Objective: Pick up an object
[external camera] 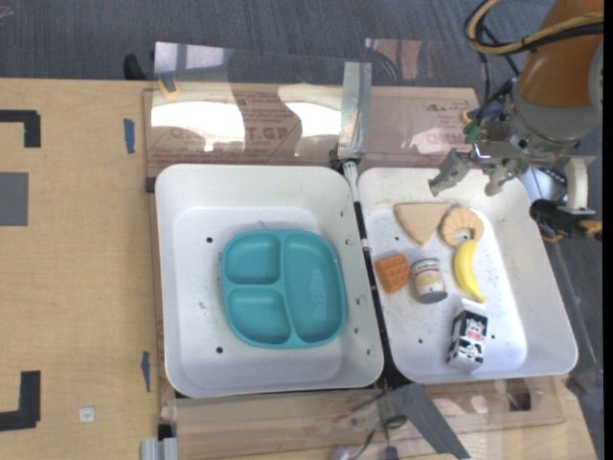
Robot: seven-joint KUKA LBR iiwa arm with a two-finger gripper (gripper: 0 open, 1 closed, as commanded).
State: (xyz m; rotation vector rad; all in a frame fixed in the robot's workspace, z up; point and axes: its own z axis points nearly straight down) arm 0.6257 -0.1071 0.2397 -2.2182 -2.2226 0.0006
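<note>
The gripper hangs with its 2 fingers spread apart and nothing between them, above the far edge of the right bin. Just below it lie a croissant-like pastry and a tan wedge, with a banana, a small can, an orange cracker and a black-and-white carton nearer the camera. The left bin holds a teal divided tray. This looks like the approach step: nothing is picked yet. Next the gripper likely needs to centre over 1 object, probably the pastry, and descend with the fingers straddling it.
</note>
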